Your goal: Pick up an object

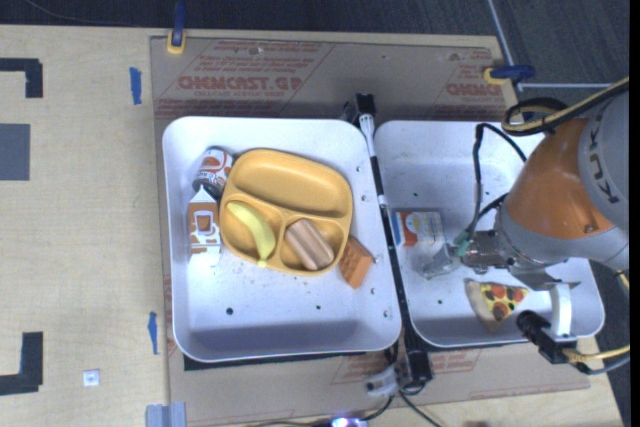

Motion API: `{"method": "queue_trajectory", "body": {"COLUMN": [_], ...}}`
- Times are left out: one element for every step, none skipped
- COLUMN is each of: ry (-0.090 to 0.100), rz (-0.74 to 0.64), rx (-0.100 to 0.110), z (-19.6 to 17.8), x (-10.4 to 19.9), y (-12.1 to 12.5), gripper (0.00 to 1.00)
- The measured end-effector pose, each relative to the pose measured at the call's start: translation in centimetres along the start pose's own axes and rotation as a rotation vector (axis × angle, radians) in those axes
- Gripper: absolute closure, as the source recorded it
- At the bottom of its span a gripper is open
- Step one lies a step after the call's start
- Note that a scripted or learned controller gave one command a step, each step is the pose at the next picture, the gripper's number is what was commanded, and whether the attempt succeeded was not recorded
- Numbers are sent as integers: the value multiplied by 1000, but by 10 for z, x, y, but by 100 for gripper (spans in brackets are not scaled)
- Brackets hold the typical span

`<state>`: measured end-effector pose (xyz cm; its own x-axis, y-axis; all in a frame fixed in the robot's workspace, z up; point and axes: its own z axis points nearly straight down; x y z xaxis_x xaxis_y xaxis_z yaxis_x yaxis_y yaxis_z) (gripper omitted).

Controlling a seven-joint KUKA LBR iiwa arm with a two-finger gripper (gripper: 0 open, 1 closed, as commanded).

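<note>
The grey and orange arm reaches from the right over the right bin, and its gripper hangs low just beside a small packet with a red edge; whether the fingers are wide or narrow I cannot tell. In the left bin a yellow divided tray holds a banana and a sausage, with a can and an orange carton at its left side. A pizza slice lies in the right bin below the gripper, and a little brown block sits by the tray's lower right corner.

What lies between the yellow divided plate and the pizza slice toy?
In the camera view, a brown wedge, the bins' divider and the gripper lie between plate and pizza slice.
</note>
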<state>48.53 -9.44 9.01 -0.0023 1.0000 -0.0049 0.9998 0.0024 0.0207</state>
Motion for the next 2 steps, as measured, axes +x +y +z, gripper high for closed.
{"method": "queue_trajectory", "body": {"ry": [0,1], "rz": [1,-1], "rx": [0,0], "z": [0,0], "x": [0,-1], "y": [0,0], "gripper": [0,0]}}
